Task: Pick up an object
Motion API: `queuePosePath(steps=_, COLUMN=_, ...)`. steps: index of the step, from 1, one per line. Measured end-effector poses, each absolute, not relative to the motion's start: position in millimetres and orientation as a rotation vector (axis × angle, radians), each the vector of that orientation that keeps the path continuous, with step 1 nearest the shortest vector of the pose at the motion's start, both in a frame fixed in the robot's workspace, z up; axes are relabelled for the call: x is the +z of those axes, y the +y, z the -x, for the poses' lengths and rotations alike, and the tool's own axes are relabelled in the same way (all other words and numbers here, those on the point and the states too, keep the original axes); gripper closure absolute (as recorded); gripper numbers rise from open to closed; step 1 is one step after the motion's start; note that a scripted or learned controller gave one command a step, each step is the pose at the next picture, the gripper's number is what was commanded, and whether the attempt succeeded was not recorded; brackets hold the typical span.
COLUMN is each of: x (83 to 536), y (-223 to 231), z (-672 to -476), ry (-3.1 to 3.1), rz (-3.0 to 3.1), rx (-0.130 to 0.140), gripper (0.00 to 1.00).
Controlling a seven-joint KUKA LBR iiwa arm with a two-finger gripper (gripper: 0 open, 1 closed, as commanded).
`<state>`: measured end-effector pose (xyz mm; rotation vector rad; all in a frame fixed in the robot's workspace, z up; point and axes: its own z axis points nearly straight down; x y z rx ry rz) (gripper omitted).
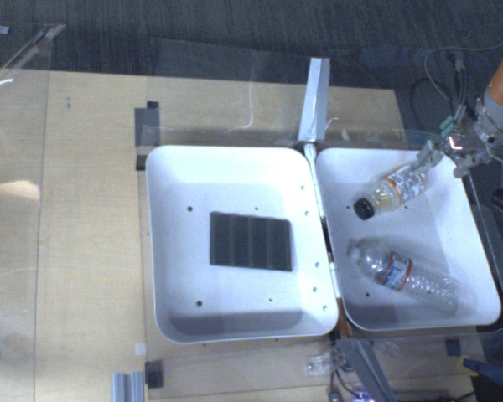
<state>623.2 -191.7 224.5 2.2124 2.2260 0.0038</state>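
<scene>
Arm enters at upper right, orange band just visible at the frame edge. Gripper (440,147) sits over the right bin's (478,249) upper right corner — its jaws look closed on the base end of a small bottle (391,189). That bottle hangs tilted, black cap pointing down-left, yellowish label mid-body. A second, larger clear plastic bottle (402,273) lies flat on the same bin's floor, toward the lower right, blue-and-red label around its middle. Left bin (168,224) holds a dark ribbed rectangular pad (251,242) — centred, flat.
</scene>
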Motion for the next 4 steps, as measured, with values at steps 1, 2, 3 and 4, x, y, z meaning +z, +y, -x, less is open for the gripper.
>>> queuePosePath(steps=1, x=236, y=-190, z=-625.2, ry=2.230, rz=-2.201, rx=0.009, gripper=1.00)
queuePosePath(steps=2, x=149, y=-195, z=-657.5, ry=2.228, rz=-2.203, rx=0.007, gripper=1.00)
queuePosePath(steps=3, x=130, y=-149, z=-659.6, ry=2.074, rz=-2.354, rx=0.006, gripper=1.00)
queuePosePath(steps=4, x=131, y=-150, z=-659.6, ry=2.074, rz=-2.354, rx=0.006, gripper=0.00)
